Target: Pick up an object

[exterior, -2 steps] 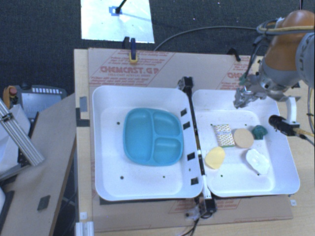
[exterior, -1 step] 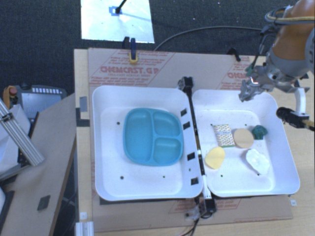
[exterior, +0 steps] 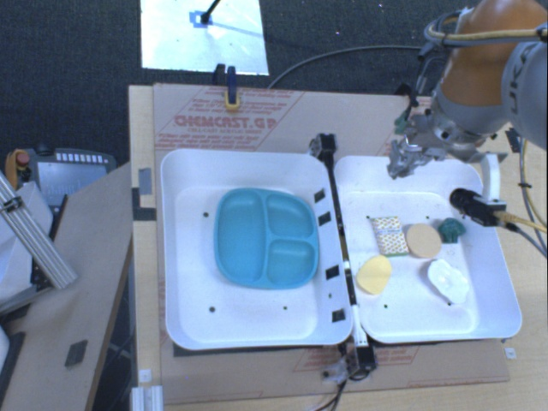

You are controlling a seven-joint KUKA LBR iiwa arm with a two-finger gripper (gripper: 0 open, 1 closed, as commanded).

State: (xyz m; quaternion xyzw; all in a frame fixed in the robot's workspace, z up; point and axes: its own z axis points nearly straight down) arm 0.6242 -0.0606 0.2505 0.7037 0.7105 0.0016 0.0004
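My gripper (exterior: 402,164) hangs over the far part of the right bin (exterior: 485,317), just inside its far rim and close to the black divider where the two bins meet. From this angle I cannot tell whether it is open or closed, and I see nothing held in it.

Everything I could pick lies on the bin floor on the near side of my gripper, none of it touching the tool. Nearest is a small patterned square (exterior: 388,235), almost straight toward the camera from the gripper. Just beside it, on the view's right, lies a tan round disc (exterior: 423,240), and at that disc's far right edge sits a small teal lump (exterior: 451,228). Further from my gripper, toward the bin's near edge, a yellow piece (exterior: 374,274) lies near the divider, and a crumpled white thing (exterior: 448,281) lies to the view's right of it, well apart from it.

Further off, to the view's left of my gripper and across the divider, the left bin (exterior: 190,302) holds a blue divided plate (exterior: 264,236) lying flat at its middle.

Beyond both bins, the cardboard sheet (exterior: 360,110) under them reaches past the far rims, with a yellow and black clamp (exterior: 229,91) on its far edge.
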